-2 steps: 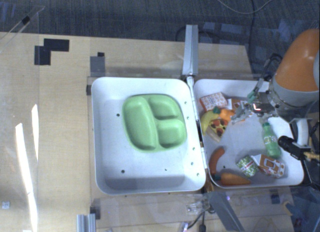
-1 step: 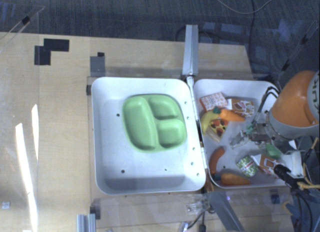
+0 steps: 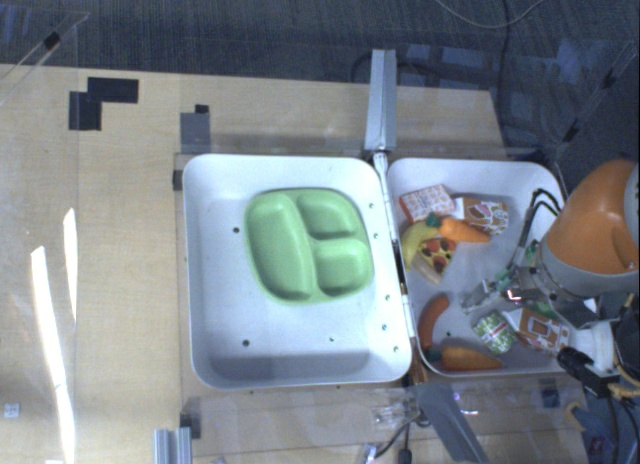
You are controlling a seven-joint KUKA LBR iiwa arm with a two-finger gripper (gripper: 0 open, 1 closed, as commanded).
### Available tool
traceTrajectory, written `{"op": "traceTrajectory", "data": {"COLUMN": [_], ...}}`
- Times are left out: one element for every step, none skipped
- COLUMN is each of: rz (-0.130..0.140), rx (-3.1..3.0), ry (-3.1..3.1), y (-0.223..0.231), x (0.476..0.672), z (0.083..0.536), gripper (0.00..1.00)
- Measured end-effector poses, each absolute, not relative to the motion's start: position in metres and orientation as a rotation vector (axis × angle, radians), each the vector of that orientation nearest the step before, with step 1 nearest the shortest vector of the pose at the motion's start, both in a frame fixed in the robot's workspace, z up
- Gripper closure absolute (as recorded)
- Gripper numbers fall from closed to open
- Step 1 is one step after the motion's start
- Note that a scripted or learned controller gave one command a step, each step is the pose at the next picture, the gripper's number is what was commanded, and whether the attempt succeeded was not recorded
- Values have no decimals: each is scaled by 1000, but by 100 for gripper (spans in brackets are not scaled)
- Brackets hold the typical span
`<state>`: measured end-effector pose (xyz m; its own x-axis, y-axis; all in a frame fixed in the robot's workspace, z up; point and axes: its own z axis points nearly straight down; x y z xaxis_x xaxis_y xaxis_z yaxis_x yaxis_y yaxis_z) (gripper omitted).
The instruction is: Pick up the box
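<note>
Left of the right bin [image 3: 520,174] of toy food, a green divided tray [image 3: 308,244] lies in the left bin [image 3: 215,282], while the gripper [image 3: 500,290] hovers over the right bin's packets.

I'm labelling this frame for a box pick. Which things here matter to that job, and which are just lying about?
For the job:
- gripper, low in the right bin
- small boxes; which one is meant I cannot tell

Lying about:
- green divided tray in the left bin
- carrot
- banana
- green packet
</note>
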<state>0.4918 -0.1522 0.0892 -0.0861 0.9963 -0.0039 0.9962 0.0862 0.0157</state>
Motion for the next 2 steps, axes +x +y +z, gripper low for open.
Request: {"op": "traceTrajectory", "data": {"rz": [21, 21], "rx": [2110, 2111], "ry": [2303, 2303], "y": [-152, -152], "x": [494, 494], "z": [101, 101], "gripper": [100, 0]}}
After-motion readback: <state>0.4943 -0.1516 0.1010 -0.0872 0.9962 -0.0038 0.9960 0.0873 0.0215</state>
